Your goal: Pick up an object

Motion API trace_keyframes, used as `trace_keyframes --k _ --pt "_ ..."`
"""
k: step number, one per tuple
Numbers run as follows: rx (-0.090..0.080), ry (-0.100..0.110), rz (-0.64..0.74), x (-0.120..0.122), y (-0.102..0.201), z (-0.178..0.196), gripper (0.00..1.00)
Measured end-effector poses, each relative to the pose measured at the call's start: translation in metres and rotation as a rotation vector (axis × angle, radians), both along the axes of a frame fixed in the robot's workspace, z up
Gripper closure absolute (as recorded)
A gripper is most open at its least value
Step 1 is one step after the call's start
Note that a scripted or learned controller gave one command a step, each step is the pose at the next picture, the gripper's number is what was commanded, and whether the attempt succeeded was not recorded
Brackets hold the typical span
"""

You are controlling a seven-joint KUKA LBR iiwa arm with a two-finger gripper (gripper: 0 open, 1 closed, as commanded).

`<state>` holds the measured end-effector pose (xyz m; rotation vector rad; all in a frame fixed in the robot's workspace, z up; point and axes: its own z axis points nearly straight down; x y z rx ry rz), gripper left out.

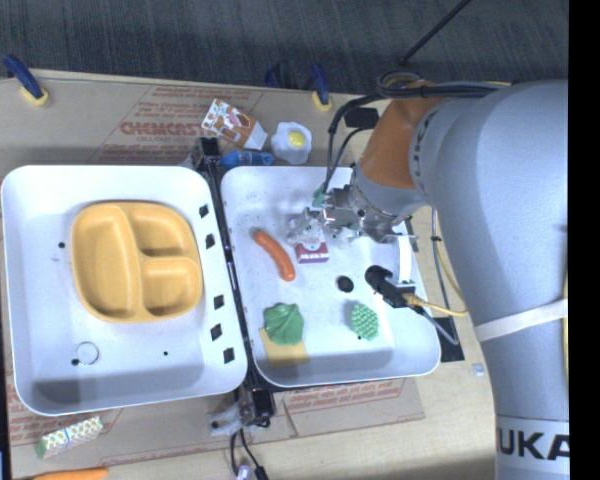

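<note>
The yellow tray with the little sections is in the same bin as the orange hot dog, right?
Not quite. The yellow sectioned plastic tray lies in the left white bin, while the orange toy hot dog lies in the right white bin, beside it. The camera view shows them apart, one in each bin.

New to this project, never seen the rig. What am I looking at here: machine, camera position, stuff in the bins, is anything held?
One camera looks down at a slant on a bench with two white bins. The grey arm with an orange band reaches in from the right; its gripper is low in the right bin, over a small red-and-white item. I cannot tell whether anything is gripped. Also in that bin: an orange sausage-shaped toy, a green leafy piece on a yellow block, a green textured piece and a small black disc. The left bin holds a yellow divided tray.
</note>
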<state>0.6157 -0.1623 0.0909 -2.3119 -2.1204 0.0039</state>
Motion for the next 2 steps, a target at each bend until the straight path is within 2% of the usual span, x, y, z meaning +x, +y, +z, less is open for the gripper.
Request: trace_keyframes --k 1,2 --pt "0.001 0.002 0.004 0.000 0.000 0.011 1.00" --pt "-0.002 -0.005 0.127 0.039 -0.004 0.122 1.00"
